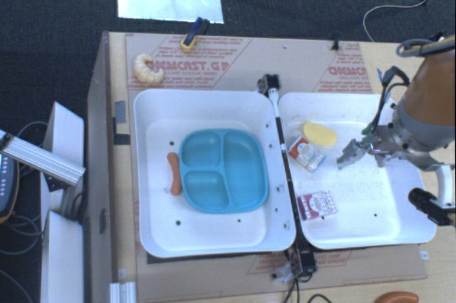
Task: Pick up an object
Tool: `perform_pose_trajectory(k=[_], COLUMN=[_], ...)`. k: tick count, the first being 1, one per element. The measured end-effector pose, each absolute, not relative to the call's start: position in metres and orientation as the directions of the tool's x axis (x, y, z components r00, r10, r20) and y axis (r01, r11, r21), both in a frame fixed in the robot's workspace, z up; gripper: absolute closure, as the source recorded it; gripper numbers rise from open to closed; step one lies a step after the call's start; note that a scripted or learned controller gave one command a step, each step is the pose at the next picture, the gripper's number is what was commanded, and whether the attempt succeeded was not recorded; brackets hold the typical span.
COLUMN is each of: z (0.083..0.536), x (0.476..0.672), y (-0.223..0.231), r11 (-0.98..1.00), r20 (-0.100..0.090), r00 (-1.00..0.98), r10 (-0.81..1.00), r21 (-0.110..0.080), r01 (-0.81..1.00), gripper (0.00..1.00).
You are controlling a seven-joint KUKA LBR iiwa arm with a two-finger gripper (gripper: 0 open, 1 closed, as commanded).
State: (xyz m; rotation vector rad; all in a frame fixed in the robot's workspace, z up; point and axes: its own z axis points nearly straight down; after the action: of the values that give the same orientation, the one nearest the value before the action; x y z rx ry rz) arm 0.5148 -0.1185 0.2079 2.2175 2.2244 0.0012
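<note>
The right bin (370,223) holds a yellow lemon-shaped piece (319,134), a small red and white carton (307,153) just below it, and a red and white packet (317,205) near the front. My gripper (354,152) hangs over the middle of the right bin, right of the carton, pointing left. Its grey fingers look close together with nothing seen between them. The left bin (157,223) holds a blue divided plate (223,170) and a small orange sausage (174,173) beside the plate's left edge.
The arm's orange band (434,91) and grey wrist cover the right bin's right side. A clamp bar (280,130) runs between the bins. A pale curled toy (148,69) and a yellow and blue clip (192,34) lie on the cardboard behind the left bin.
</note>
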Motion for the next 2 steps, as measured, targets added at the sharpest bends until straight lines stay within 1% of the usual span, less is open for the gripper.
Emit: perform_pose_trajectory(k=[1,2], z=[0.121,0.09], x=[0.556,0.61], y=[-0.083,-0.087], r11=[0.003,0.006], r20=[0.001,0.001], r00=[-0.003,-0.006], r10=[1.0,1.0], r21=[-0.002,0.008], r01=[1.0,1.0], gripper=[0.0,0.0])
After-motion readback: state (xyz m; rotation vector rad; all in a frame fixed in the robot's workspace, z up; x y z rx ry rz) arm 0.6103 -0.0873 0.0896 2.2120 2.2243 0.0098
